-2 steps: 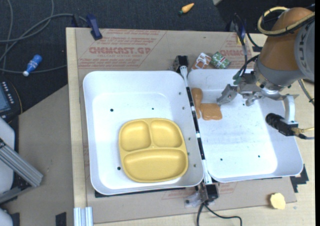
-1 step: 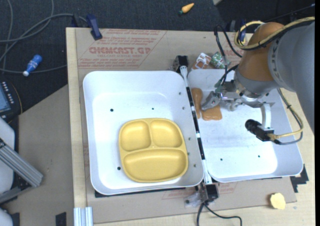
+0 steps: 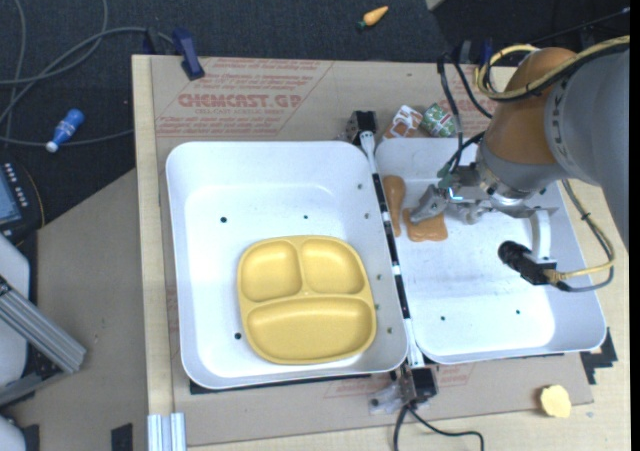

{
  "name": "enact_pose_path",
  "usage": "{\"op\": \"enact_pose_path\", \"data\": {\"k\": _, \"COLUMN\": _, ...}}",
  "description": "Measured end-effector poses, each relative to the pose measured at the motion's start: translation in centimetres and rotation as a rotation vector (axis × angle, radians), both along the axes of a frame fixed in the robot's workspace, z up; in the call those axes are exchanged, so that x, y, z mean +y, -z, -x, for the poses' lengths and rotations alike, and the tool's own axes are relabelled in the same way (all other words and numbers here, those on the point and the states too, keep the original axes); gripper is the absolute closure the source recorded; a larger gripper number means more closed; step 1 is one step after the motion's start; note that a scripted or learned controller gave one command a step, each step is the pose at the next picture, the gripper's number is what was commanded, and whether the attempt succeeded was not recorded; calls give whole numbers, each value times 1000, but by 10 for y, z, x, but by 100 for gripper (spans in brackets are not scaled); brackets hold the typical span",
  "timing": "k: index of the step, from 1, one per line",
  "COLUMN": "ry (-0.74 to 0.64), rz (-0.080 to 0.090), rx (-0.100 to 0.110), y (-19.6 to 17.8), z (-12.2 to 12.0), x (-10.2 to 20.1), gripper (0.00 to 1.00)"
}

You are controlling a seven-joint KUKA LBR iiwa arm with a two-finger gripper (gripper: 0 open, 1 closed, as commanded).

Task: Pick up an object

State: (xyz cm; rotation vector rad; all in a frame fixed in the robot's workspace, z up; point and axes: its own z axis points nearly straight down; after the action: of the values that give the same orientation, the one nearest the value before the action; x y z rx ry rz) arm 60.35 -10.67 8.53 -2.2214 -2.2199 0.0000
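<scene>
The bench (image 3: 250, 99) carried two white bins side by side. The left bin (image 3: 200, 189) held a yellow tray (image 3: 305, 297) with three compartments, lying flat near its front. The right bin (image 3: 480, 319) held the arm (image 3: 560, 119), which reached in from the right and hung low over the bin's far half.

The gripper (image 3: 447, 201) pointed toward the divider between the bins, and just beyond its tip lay the likely target, a tan object (image 3: 428, 229) flat on the bin floor. It sat to the gripper's left and slightly nearer the front edge, close to touching the tip, though contact could not be confirmed from this angle. A narrower tan strip (image 3: 394, 201) ran along the divider wall beside it, its long axis parallel to the wall; whether strip and patch were one piece was unclear. The object looked thin, soft-edged and matte, like a foam or toy food item.

Whether the gripper was clenched or released could not be told; wrist and cables hid that part. Nothing appeared lifted, so the pick seemed not yet done.
</scene>
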Motion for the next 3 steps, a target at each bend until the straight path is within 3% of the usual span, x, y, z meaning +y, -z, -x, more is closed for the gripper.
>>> {"op": "enact_pose_path", "data": {"k": 1, "ry": 0, "rz": 0, "rx": 0, "y": 0, "z": 32, "x": -1, "gripper": 0}}
{"op": "enact_pose_path", "data": {"k": 2, "ry": -5, "rz": 5, "rx": -14, "y": -32, "z": -68, "x": -9, "gripper": 0}}
{"op": "enact_pose_path", "data": {"k": 3, "ry": 1, "rz": -2, "rx": 7, "y": 3, "z": 1, "x": 13, "gripper": 0}}
